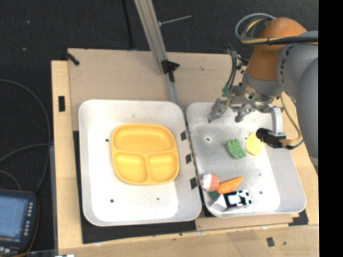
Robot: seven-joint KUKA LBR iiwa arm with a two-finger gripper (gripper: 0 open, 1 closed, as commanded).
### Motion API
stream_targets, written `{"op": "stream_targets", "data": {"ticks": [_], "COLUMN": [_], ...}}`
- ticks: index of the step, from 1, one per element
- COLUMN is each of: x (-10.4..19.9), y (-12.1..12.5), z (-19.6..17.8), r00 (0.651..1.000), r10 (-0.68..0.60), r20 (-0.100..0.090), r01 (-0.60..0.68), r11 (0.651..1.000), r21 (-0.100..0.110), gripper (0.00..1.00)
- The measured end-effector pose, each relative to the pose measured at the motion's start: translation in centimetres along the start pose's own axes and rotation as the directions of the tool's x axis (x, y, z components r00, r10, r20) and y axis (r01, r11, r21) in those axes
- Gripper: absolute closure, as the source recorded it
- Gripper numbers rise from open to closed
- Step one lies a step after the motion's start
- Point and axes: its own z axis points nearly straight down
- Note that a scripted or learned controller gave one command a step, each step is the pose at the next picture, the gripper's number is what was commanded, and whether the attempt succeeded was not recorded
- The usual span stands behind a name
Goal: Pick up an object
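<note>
My pincer [228, 111] hangs spread and empty at the right bin's far edge; the knobbly green block [235, 148] lies just nearward.

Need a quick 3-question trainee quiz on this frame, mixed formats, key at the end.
1. True or false: the yellow divided tray sits in the right bin.
2. Which item lies nearest the green block?
A. the yellow piece
B. the carrot
C. the black-and-white item
3. Fill in: the gripper is over the ____ edge of the right bin, as the camera sees it.

Key
1. False; it sits in the left bin.
2. A; it lies just to the block's right.
3. far (top).
</note>
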Motion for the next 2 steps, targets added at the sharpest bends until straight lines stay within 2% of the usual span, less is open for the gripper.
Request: {"op": "stream_targets", "data": {"ticks": [1,2], "x": [-1.2,-1.3], "y": [-0.3,-0.3], "z": [5.2,7.3], "r00": [1.0,1.0], "r10": [0.001,0.002], "r20": [0.0,0.0], "r01": [-0.001,-0.002], "r11": [1.0,1.0], "r21": [0.0,-0.003], "gripper": [0.0,0.0]}}
